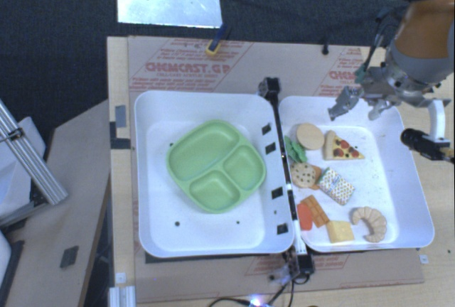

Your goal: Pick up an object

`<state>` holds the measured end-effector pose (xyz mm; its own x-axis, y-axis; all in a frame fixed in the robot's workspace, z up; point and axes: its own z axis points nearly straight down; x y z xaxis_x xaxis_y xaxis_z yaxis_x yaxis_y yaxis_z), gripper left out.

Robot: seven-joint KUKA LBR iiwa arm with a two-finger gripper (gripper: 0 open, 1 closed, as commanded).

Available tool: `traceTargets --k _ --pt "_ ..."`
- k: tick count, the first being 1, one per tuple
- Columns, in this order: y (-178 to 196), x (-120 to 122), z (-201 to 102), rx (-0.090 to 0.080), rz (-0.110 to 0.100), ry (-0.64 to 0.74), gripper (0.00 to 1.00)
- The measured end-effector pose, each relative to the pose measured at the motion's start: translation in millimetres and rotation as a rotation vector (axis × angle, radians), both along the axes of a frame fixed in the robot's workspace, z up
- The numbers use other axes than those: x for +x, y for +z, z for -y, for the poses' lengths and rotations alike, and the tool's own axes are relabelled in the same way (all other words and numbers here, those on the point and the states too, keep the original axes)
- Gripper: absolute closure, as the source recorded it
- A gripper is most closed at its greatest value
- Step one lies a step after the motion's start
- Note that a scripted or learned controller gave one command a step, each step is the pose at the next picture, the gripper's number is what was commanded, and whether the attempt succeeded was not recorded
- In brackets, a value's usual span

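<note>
The hand hangs over the far edge of the right bin, its two fingers spread apart with nothing between them. No object has been taken yet.

The candidates lie in a crowded group in the right bin: a round biscuit and a pizza slice on the far side, a green piece against the divider, a chocolate-chip cookie touching a patterned block, then an orange piece, a yellow cheese wedge and a croissant on the near side. The left bin holds a green sectioned plate.

Risks, as judged:
- Most pieces look flat and low; the fingers may close above them and come up bare
- The pieces sit close together, so a descending finger may strike a neighbour and push the target aside
- A descent near the bin's far wall may catch the rim
- Anything beside the divider leaves little room for a finger
</note>
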<state>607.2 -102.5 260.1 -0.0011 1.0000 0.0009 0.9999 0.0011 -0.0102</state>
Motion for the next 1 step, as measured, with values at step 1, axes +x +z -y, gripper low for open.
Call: traceTargets --k 1 --pt "7.1 2.0 0.0 -0.001 0.012 0.002 0.0"
